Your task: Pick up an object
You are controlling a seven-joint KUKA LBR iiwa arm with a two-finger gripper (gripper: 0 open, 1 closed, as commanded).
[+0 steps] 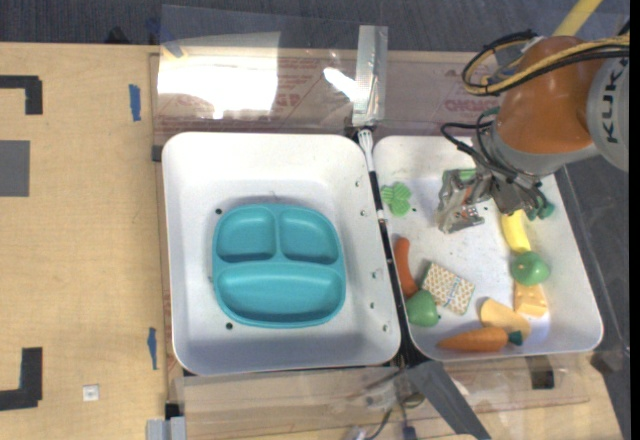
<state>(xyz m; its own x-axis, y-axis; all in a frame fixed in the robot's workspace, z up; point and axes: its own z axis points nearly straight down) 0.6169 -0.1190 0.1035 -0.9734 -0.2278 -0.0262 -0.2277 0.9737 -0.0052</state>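
Plywood bench (pixel 70 228), two white bins: left bin (pixel 190 168) holds a teal tray (pixel 280 263). Right bin (pixel 575 298), near to far: carrot (pixel 478 339), cracker (pixel 447 288), yellow piece (pixel 515 230), green sprig (pixel 397 197). Gripper (pixel 462 203) hangs over bare floor, fingers apart, gripping nothing. Arm (pixel 545 103) reads "KU".

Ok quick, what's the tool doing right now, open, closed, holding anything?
Tool: over the right bin, above its upper middle; open or closed cannot be told, and nothing visibly held.
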